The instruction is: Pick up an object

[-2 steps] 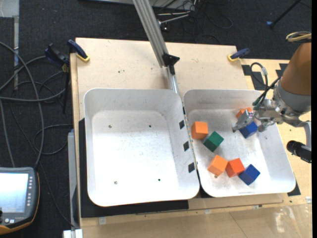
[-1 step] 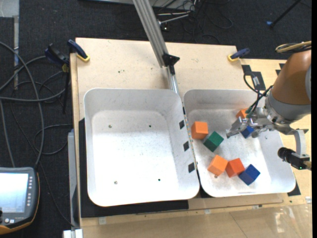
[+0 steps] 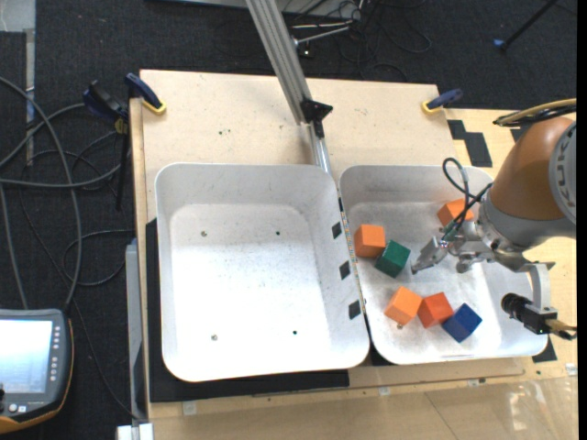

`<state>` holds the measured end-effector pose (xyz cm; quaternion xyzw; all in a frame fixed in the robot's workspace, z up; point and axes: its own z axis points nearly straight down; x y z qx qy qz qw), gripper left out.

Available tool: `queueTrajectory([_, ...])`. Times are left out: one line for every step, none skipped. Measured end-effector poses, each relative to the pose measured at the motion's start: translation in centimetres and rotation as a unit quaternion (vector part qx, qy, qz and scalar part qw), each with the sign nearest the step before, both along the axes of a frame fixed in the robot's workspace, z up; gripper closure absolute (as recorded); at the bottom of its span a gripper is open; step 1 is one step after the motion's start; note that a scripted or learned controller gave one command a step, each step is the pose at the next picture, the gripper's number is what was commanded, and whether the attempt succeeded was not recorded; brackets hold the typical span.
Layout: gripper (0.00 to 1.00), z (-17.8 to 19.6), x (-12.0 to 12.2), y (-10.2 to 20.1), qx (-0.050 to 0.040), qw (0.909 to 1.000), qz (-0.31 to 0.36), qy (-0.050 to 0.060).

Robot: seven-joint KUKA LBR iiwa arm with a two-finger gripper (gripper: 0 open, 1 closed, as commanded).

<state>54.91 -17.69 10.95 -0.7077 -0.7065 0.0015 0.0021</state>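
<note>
Blocks are what's on offer, six small cubes scattered across the right bin (image 3: pixel 367 324), and the claw (image 3: pixel 429 260) hangs low over the middle of that bin with its tips pointing left; nothing sits between them, though whether they're spread or pinched I cannot tell from up here. Closest to those tips is the green block (image 3: pixel 393 258), just to their left, dark green, sharp-edged, turned at an angle, touching or almost touching the orange block (image 3: pixel 371 240) on its upper-left side. My read: these are light, rigid cubes, wood or foam by the look, nothing fragile, with flat matte faces that shouldn't slip much. Best hold is across two opposite flat faces, squared up to the cube's rotation, not corner to corner or it'll twist out. That orange neighbour crowds one side, so the freer faces are the safer bet. Nearer the front, another orange block (image 3: pixel 403 305) and a red block (image 3: pixel 436 309) sit touching, a blue block (image 3: pixel 462 322) just beside them. One more orange one (image 3: pixel 451 212) peeks out by the arm (image 3: pixel 537 186). Left bin (image 3: pixel 174 273) sits alongside.
</note>
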Motion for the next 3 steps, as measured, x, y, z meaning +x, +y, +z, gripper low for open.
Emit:
queueTrajectory([1.0, 1.3, 0.2, 0.0, -0.0009, 1.0, 0.0, -0.003])
queueTrajectory([1.0, 6.8, 1.0, -0.8, -0.0018, 1.0, 0.002, -0.006])
queueTrajectory([1.0, 12.3, 2.2, -0.9, -0.0021, 1.0, 0.002, -0.007])
